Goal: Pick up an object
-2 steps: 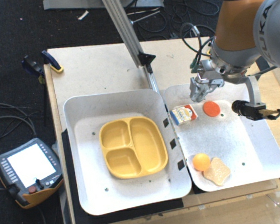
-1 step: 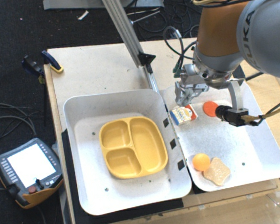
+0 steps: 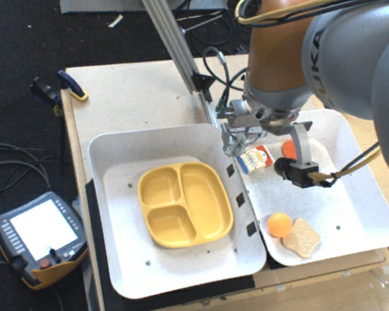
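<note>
My gripper (image 3: 235, 143) hangs low over the left edge of the right bin (image 3: 347, 196), close to the wall between the two bins. Just to its right lies a small white carton with orange and yellow print (image 3: 255, 158), touching or nearly touching the gripper. A red-orange object (image 3: 289, 149) sits behind the carton, partly hidden by a black part on the arm (image 3: 301, 172). Nearer the front of the same bin are an orange ball (image 3: 280, 224) and a tan bread-like piece (image 3: 302, 238), side by side.
A yellow divided plate (image 3: 185, 203) lies in the left bin (image 3: 115, 196). A slanted metal post (image 3: 175, 41) rises behind the bins. The grey arm with its orange band (image 3: 286, 41) covers the right bin's back. A teach pendant (image 3: 41, 237) lies off the bench at left.
</note>
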Robot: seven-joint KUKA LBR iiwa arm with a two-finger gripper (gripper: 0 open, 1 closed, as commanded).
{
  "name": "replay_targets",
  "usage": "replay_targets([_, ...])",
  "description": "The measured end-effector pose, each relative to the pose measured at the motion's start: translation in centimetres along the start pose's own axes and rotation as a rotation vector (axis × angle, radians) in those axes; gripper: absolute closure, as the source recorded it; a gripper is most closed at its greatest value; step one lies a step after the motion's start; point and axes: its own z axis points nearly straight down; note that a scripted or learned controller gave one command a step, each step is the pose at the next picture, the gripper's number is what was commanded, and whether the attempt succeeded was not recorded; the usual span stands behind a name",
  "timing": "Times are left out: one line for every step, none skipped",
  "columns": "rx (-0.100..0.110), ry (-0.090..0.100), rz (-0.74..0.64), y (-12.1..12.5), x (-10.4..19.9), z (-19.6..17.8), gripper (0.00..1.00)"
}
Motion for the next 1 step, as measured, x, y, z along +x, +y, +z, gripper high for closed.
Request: replay_targets([0.001, 0.000, 0.000, -0.53, 4.84, 1.69, 1.00])
